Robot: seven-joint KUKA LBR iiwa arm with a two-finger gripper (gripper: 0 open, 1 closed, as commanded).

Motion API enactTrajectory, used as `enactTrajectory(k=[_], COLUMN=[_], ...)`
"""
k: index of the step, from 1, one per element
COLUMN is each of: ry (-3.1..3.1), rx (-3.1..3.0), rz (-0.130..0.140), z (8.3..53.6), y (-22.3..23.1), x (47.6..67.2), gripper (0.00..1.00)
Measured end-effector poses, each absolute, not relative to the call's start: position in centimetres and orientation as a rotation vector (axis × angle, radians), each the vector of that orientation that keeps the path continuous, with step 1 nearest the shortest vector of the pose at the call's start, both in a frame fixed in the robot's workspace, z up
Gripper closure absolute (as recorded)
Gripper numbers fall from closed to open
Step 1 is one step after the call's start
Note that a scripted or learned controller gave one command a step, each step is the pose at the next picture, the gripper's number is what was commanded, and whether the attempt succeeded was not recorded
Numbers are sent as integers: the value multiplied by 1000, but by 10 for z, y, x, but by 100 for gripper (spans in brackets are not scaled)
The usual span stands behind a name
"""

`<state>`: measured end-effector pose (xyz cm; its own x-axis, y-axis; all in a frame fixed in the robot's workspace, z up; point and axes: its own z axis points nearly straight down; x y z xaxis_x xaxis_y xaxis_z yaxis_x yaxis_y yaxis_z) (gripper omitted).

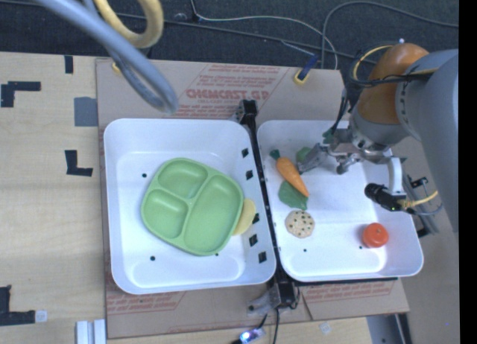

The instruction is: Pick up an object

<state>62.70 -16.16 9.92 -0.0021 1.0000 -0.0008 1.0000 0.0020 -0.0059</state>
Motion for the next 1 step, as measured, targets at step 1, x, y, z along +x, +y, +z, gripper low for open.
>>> enactTrajectory(k=[1], ry=[-2224], rx=[-2217], rz=[3], z=[113], y=[-161], x=[628], gripper=[100])
